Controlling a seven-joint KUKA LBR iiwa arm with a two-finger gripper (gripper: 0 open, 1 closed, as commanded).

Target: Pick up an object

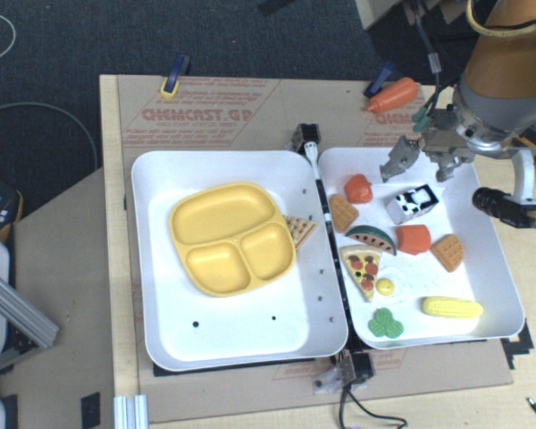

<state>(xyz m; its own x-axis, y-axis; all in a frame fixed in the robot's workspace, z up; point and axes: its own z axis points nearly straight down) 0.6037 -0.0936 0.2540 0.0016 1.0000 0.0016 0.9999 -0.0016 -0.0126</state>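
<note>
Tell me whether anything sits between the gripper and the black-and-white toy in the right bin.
Nothing visible does. The gripper hangs open just above the black-and-white toy, with bare bin floor between them. The red piece lies off to the toy's left, clear of the path.

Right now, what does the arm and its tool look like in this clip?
The arm is grey with an orange band above the wrist. The tool is grey metal with two slim fingers. Dark cables run alongside the wrist.
</note>
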